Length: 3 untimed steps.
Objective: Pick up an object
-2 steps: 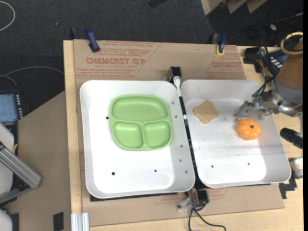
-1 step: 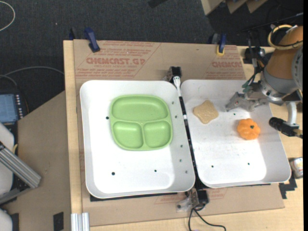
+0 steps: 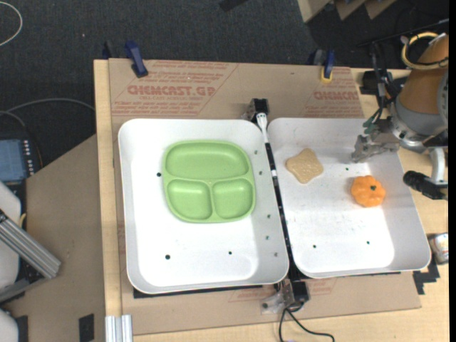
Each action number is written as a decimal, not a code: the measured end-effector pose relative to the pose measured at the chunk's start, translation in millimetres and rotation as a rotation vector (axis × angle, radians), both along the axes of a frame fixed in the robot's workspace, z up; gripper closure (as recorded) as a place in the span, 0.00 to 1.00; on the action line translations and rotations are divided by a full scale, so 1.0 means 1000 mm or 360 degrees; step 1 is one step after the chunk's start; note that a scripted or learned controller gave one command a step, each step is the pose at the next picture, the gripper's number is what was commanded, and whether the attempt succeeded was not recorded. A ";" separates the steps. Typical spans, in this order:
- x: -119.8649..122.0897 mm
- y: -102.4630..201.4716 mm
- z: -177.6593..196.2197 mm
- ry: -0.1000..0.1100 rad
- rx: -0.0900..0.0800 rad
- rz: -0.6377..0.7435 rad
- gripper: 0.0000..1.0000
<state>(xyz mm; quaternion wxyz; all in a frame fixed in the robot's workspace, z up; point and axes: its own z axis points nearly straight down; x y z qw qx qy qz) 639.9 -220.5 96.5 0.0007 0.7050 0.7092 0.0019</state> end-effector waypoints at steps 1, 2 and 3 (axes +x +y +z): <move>0.030 -0.004 0.188 -0.0028 -0.0016 -0.0005 1.00; 0.027 0.002 0.380 -0.0029 -0.0017 -0.0006 1.00; 0.010 0.028 0.273 0.0021 0.0003 -0.0006 1.00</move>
